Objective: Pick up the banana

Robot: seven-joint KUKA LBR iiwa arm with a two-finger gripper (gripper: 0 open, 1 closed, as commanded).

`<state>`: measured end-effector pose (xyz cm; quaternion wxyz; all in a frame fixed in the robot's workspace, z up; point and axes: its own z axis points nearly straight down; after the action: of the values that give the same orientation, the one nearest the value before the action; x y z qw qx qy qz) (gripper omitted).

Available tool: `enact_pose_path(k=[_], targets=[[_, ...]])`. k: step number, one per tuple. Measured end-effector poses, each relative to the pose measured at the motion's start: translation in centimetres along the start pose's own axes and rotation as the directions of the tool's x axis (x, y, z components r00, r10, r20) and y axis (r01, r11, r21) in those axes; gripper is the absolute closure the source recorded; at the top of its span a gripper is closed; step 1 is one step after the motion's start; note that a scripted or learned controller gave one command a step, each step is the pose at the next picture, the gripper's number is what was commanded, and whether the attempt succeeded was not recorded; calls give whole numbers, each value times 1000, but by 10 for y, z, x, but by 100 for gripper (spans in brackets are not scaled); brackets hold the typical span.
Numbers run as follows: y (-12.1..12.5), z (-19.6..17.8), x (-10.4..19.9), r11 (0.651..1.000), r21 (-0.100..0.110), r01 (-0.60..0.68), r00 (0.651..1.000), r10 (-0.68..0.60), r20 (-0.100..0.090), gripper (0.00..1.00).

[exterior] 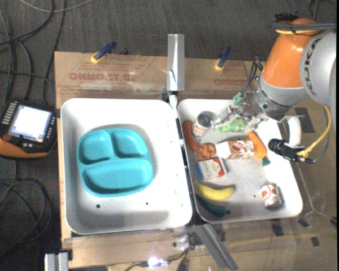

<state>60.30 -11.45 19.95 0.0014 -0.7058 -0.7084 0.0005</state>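
Observation:
The yellow banana (214, 192) lies near the front of the right bin (288, 205), curved, with a dark green object (213, 206) just in front of it. My gripper (235, 116) hangs over the back of the same bin, well behind the banana, beside a green item (233, 127). Nothing of the banana is between its fingers.
The right bin also holds a small can (204, 119), a sausage (188, 134), a carrot (259, 144), two small cartons (211, 168) (241, 149), a doughnut-like item (206, 150) and a red-and-white can (270, 195). A blue divided tray (116, 161) sits in the left bin (79, 208).

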Motion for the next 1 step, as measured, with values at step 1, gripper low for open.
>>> enact_pose_path(k=[1], targets=[[15, 100, -22, 984, -13, 177, 984, -177, 4, 0]])
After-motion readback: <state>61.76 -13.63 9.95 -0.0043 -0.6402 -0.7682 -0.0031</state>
